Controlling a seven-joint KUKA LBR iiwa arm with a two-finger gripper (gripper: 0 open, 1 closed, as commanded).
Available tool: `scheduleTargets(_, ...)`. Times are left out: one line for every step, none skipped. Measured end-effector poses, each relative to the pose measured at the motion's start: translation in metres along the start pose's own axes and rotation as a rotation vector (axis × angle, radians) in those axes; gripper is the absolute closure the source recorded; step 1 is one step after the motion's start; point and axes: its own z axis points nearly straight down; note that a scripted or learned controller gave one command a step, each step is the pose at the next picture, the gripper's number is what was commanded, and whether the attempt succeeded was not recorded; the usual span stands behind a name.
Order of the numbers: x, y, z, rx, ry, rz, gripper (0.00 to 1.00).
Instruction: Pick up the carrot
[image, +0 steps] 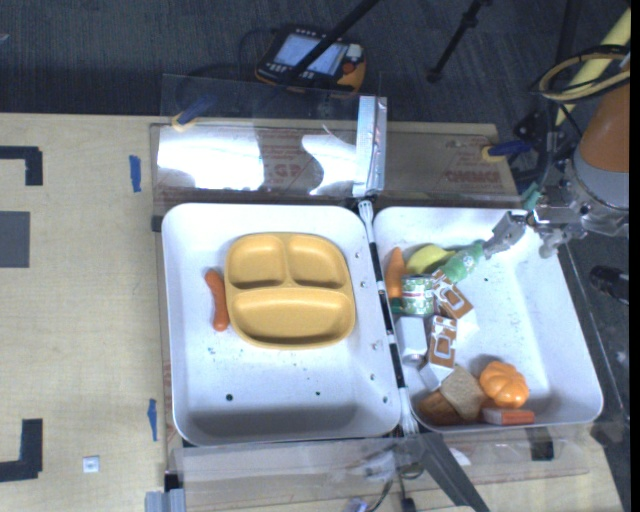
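The pale wooden worktop (80, 320) carries two shallow white bins side by side, their inner rims touching. The right bin (555, 330) sits below the fingers (525, 232), which hang over its far right corner. The left bin (190, 330) lies farther from the fingers, beyond the right bin. Black corner marks (25, 165) and short blue tape strips (134, 172) lie on the bare wood, farthest from the fingers.

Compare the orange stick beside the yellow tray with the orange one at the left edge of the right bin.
The carrot by the tray lies in the left bin, alone on bare floor; the other orange piece lies in the right bin, against the clutter. The first looks longer and slimmer, the second shorter and stubbier. Both are orange and lie roughly lengthwise.
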Motion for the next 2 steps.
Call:
scheduleTargets(-0.001,-0.068,0.072,0.000,0.000,0.136,0.00)
scheduleTargets(-0.024,-0.100,0.130,-0.006,0.000,0.163,0.00)
